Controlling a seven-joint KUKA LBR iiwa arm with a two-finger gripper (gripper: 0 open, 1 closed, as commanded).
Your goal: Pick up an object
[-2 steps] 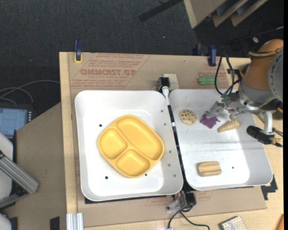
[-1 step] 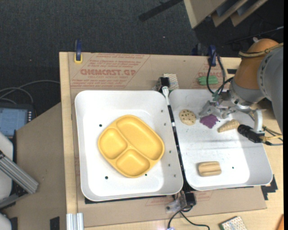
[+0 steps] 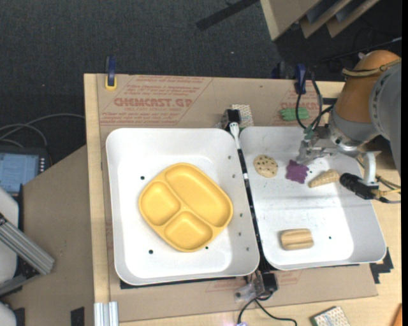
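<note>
The tool [image 3: 305, 153] sits low in the right bin [image 3: 357, 245], just above a purple toy [image 3: 296, 171]; whether it grips anything, I cannot tell. A chocolate-chip cookie [image 3: 266, 165] lies left of the purple toy, an ice-cream cone [image 3: 324, 178] to its right, a bread roll [image 3: 296, 239] nearer the front. The left bin [image 3: 127, 191] holds a yellow divided plate [image 3: 185, 207]

We see dark grey carpet floor [image 3: 159, 38] behind the bench. Bench top is a brown board [image 3: 159, 102] with red print, a blue clamp [image 3: 111, 71] at its far corner. Wooden furniture [image 3: 312, 19] sits beyond. Cables [image 3: 32, 127] trail over the floor. Lighting even, diffuse.
</note>
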